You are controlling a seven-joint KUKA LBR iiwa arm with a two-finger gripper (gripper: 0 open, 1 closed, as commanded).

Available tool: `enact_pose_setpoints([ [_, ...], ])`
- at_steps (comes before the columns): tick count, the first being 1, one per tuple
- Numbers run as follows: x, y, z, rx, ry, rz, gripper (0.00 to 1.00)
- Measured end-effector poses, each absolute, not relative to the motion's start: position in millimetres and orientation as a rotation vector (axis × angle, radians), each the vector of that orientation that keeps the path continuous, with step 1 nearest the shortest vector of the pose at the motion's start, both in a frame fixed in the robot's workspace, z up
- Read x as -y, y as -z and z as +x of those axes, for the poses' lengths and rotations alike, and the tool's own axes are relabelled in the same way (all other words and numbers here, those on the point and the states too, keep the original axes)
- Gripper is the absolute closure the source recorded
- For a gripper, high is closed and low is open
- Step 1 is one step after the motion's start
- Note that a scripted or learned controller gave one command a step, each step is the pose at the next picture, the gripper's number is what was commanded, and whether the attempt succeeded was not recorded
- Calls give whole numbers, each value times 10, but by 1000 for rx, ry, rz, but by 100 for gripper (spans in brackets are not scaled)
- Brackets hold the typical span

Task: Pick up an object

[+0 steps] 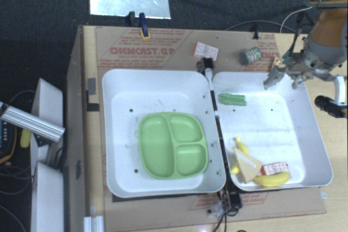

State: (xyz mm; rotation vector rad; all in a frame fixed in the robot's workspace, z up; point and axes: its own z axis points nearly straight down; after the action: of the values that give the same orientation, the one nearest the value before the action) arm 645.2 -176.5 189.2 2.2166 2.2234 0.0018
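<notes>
At the right bin's [304, 133] far right corner the gripper [284, 77] hangs spread and empty, the green pod [232, 99] lying to its left by the divider, long axis crosswise.

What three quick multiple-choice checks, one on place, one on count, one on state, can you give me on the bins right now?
1. Where is the green tray?
A. left bin
B. right bin
C. on the cardboard

2. How many compartments does the tray have?
A. two
B. three
C. five

3. Where is the gripper?
A. above the right bin's far right corner
B. down on the banana
C. over the tray

Answers: 1 A, it lies inside the left bin. 2 B, three hollows show. 3 A, it hangs there, apart from the items.
</notes>
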Motion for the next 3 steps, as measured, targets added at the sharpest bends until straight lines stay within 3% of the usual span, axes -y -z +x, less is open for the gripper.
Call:
enact_pose_setpoints([
  [1,1147,-1639,6692,-2226,-4,2215,0],
  [2,1033,-1177,6616,-2226,-2,2215,0],
  [3,865,-850,6692,-2226,-3,2214,0],
])
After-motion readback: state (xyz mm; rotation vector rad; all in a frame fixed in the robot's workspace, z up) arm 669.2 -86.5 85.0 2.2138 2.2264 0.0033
